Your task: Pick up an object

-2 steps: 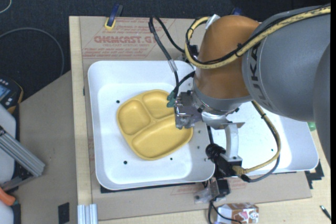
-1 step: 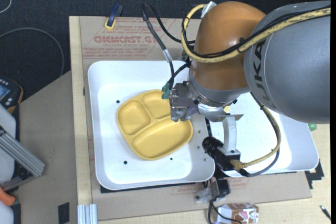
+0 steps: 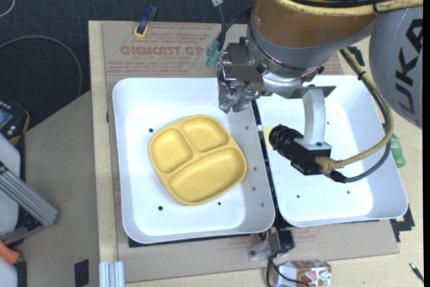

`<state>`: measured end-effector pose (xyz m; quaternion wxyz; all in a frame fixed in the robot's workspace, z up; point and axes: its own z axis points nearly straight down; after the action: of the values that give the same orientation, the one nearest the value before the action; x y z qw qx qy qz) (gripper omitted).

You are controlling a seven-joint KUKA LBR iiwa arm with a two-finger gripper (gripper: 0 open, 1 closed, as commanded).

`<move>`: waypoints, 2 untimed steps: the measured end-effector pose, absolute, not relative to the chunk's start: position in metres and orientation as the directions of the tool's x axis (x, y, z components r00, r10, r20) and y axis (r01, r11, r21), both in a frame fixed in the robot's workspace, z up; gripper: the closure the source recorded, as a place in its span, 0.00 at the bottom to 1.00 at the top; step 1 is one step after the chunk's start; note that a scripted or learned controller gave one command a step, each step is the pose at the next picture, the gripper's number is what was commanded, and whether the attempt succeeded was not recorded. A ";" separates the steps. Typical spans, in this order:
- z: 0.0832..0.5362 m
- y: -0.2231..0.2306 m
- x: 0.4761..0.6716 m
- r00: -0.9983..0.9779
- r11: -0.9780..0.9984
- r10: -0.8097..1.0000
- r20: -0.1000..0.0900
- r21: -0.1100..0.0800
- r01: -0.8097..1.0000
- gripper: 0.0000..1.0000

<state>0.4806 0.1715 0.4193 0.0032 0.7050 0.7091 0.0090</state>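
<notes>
A yellow divided plate [image 3: 197, 158] with three compartments lies flat in the middle of the left bin [image 3: 134, 212]. My gripper [image 3: 235, 102] hangs over the far right corner of the left bin, close to the wall between the two bins. It sits just beyond the plate's far right edge, apart from it. Nothing shows between the fingers. The big orange-banded wrist above hides much of the gripper body.
The right bin [image 3: 349, 201] lies under the arm, with a small yellow patch [image 3: 267, 133] showing near its left wall. A cardboard sheet [image 3: 168, 47] lies behind the bins, with a blue and yellow clip [image 3: 143, 23] at its far edge.
</notes>
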 end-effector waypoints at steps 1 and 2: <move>0.378 0.152 0.502 0.004 -0.004 1.000 -0.002 -0.006 1.000 1.00; 0.381 0.230 0.477 -0.010 0.010 1.000 0.003 0.000 1.000 1.00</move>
<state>0.4773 0.2295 0.3814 -0.0011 0.7036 0.7106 0.0009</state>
